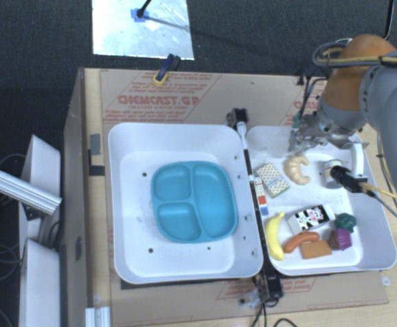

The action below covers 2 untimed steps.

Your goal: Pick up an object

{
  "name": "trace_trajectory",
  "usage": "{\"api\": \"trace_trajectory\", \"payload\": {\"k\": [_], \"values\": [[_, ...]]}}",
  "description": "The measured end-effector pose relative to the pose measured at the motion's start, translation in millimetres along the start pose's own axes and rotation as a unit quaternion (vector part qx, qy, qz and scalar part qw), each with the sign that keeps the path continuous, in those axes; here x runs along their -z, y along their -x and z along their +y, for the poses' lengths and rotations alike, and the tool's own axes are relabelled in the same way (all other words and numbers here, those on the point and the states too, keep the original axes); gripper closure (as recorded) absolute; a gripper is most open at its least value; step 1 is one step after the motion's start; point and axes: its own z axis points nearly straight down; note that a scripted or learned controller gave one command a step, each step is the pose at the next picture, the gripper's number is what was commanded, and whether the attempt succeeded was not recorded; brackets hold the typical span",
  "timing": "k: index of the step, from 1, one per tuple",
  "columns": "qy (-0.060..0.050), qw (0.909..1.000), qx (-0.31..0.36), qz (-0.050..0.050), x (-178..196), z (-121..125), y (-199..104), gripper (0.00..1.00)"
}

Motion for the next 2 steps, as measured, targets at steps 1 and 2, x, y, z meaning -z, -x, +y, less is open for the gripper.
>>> {"api": "trace_trajectory", "payload": {"k": [1,2], "values": [[0.000,1.0000,0.000,0.000,0,0,0,0.00],[0.005,1.0000,-0.001,-0.002,-25,-19,-21,0.00]]}}
